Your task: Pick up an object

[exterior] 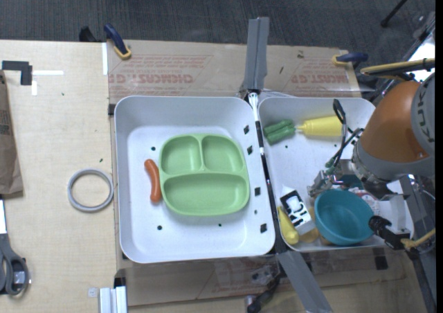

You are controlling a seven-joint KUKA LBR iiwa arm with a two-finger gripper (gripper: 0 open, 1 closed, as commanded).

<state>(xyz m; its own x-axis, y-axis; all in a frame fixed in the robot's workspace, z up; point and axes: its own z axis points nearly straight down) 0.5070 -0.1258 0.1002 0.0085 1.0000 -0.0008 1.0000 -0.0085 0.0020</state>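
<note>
A green divided plate [204,183] and an orange sausage-shaped toy [153,180] lie in the left bin [131,235], while the right bin [277,156] holds a blue bowl [342,216], a yellow bottle [320,127] and the arm's claw [331,179].

Two bins side by side on bench [55,131]. Left bin [128,187]: divided plate [204,174] at centre, sausage [153,181] just beside plate at 9 o'clock. Right bin [277,166]: corn cob [304,128] at 12 o'clock, bowl [343,217] at 5 o'clock, tagged block [293,210] beside bowl at 9 o'clock. Tape ring [91,190] on bench, at 9 o'clock from left bin, well apart.
</note>
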